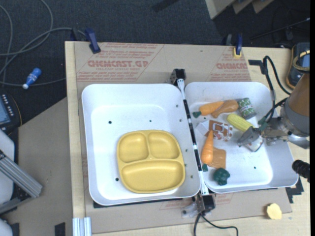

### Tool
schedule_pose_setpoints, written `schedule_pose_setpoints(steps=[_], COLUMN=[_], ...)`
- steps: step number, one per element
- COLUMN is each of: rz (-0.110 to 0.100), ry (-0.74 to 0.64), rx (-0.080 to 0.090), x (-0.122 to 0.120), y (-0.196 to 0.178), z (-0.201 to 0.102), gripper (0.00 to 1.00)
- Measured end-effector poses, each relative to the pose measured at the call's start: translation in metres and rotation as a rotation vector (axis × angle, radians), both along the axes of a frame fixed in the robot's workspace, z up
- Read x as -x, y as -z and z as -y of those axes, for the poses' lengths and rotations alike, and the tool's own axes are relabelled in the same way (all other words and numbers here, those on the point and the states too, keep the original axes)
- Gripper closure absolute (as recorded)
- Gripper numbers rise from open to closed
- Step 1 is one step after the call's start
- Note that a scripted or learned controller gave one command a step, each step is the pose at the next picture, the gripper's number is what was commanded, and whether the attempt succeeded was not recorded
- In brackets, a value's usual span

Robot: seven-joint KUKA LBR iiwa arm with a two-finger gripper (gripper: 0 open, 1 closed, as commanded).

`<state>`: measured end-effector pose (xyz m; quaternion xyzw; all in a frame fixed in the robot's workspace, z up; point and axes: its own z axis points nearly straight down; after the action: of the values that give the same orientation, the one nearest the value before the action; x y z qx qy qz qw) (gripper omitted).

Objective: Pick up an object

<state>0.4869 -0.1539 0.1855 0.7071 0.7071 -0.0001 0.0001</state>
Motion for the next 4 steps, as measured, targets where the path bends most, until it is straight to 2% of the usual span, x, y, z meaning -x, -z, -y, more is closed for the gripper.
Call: schedule_pose_setpoints(steps=[1,2,3,4], rz=[-0.003,0.004,-0.024,-0.116], ry=[-0.006,-0.004,-0.007,-0.013], rx=[-0.003,0.0,-0.005,-0.018], x=[-0.047,-0.098,-0.128,-0.16], y=[0.106,0.101,0.104,0.107], z=[-0.054,-0.064,-0.053,-0.055], gripper=[0.0,0.0,0.0,0.0])
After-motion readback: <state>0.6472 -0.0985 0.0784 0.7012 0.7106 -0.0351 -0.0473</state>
